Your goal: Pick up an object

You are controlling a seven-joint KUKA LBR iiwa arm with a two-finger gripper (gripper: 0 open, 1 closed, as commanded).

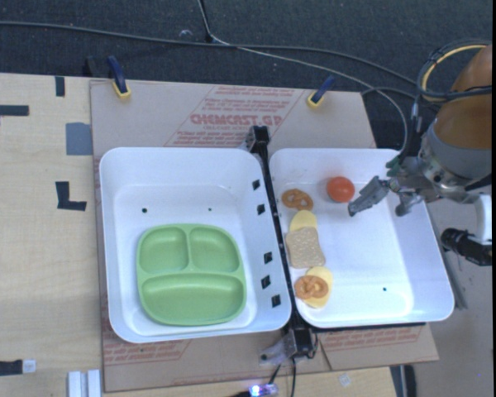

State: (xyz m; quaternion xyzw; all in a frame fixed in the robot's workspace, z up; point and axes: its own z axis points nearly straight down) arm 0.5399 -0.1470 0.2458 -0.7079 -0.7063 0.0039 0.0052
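- The left bin (116, 172) holds a green divided plate (190, 273).
- The right bin (422, 296) holds a red tomato (341, 189), a pretzel (297, 198), a bread slice (304, 247), and yellow pieces (314, 288) along its left side.
- The arm (463, 131) reaches in from the right, over the right bin's far right corner.
- The claw (384, 198) has its fingers spread apart and grips nothing; the left fingertip is just beside the tomato.

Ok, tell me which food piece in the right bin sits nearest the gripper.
The round red tomato, just left of the gripper. The pretzel, bread slice and other pieces lie farther left, along the divider.
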